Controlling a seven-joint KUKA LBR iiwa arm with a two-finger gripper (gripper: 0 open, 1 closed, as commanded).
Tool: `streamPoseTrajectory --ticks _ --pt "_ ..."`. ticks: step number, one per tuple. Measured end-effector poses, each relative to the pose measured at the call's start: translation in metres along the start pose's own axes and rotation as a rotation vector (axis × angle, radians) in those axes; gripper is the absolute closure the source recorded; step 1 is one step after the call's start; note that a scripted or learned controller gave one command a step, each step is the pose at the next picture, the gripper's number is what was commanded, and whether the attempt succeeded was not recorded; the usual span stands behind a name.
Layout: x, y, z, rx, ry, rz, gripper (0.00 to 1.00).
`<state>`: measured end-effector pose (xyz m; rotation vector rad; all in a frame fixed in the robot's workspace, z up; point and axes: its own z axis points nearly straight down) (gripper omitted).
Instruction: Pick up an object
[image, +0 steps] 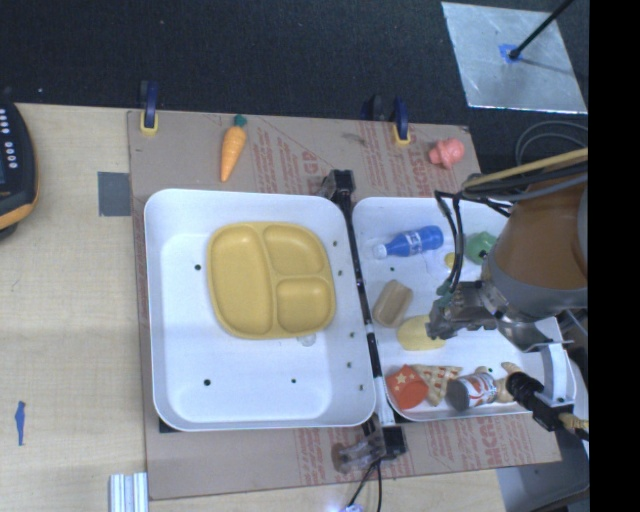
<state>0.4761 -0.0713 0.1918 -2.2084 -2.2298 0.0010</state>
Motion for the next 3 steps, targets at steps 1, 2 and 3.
streamPoseTrajectory --ticks 1,2,3 --pt "0.07 0.02 0.0 -0.002 -0.001 -0.002 1.0" --pt "-0.011 0.097 -0.001 -0.007 -0.006 0.01 1.0" --pt "-0.081 0.059 0.061 0.007 -0.001 0.013 1.0"
